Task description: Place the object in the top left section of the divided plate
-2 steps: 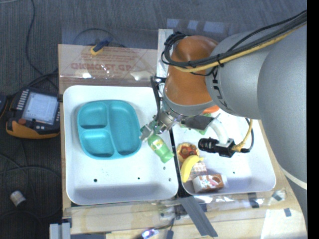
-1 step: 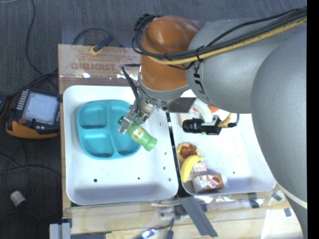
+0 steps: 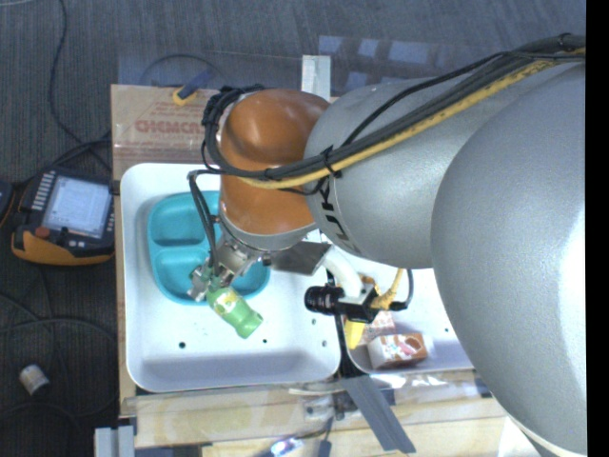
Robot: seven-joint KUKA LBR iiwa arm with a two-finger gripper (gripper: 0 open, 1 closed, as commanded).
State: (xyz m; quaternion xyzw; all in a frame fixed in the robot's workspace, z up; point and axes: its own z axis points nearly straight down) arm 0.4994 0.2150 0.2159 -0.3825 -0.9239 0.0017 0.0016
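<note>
Object: a small green bottle [image 3: 236, 312] with a pale label lies tilted on the floor of the left bin [image 3: 162, 360], its upper end just at the lower right rim of the plate.
Divided plate: a teal plate [image 3: 171, 241] with raised dividers sits in the upper left part of the left bin; its right side is hidden under the wrist.
Gripper: the gripper [image 3: 206, 280] points down over the plate's lower right edge, at the upper end of the green bottle.
Claw state: the fingers meet the bottle's top end, but I cannot tell whether they are pinching it or merely touching it.
Arm: the orange band [image 3: 266, 165] and grey body cover much of the right side, with black and yellow cables [image 3: 419, 112] running along them.
Right bin: holds a brown-and-white packet [image 3: 398, 347] and a yellow item [image 3: 357, 331], partly hidden.
Surroundings: a cardboard sheet [image 3: 157, 127] lies beyond the bins; a handheld pendant [image 3: 67, 217] with a screen rests on the dark carpet at left.
</note>
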